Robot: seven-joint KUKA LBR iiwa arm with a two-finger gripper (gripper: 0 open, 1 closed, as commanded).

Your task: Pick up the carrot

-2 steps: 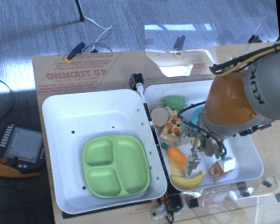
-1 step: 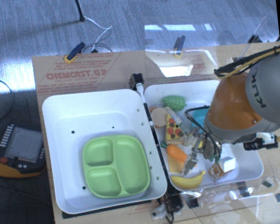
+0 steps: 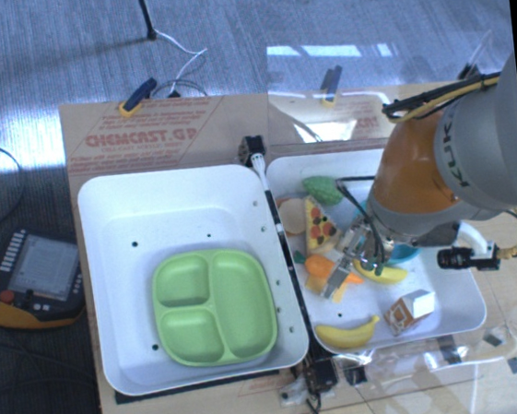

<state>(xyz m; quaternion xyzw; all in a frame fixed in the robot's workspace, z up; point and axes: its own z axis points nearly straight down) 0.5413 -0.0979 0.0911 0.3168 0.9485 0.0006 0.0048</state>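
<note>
carrot (image 3: 321,269) in right bin (image 3: 455,304) — just left of gripper (image 3: 353,260), touching fingertips; jaw state unclear

The gripper (image 3: 353,260) looks like dull grey metal. Right under it the carrot (image 3: 321,271) is smooth orange plastic. The bin (image 3: 456,311) around it is shiny white plastic. Far to its left, the green plate (image 3: 214,307) looks smooth and matt. Behind it lies brown cardboard (image 3: 139,136).
</note>
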